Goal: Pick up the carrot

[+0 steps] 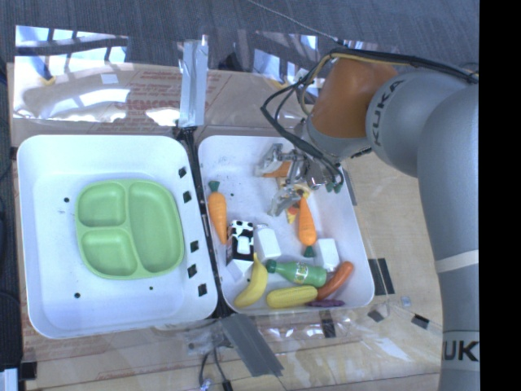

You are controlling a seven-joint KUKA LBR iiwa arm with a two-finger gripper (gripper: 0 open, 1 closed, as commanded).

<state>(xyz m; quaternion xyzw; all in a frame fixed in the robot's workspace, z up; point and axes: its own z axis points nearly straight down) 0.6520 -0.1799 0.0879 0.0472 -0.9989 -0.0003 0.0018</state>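
Observation:
Two carrots lie in the right bin [350, 218]. One carrot [216, 214] rests along the bin's left wall, green top toward the back. The other carrot [306, 223] lies near the middle right. My gripper [278, 182] hangs low over the back of this bin, just up and left of the second carrot. Its two metal fingers [271, 163] stand spread apart and open. The lower finger sits close to that carrot's top end, and the carrot is not between the fingers. A small orange and yellow piece shows by the fingers, partly hidden.
The right bin also holds a banana [254, 283], a green bottle [297, 273], a yellow item [290, 297], a red-orange item [339, 278], a black-and-white block [240, 239] and white blocks [267, 241]. The left bin [49, 283] holds a green divided plate [130, 228].

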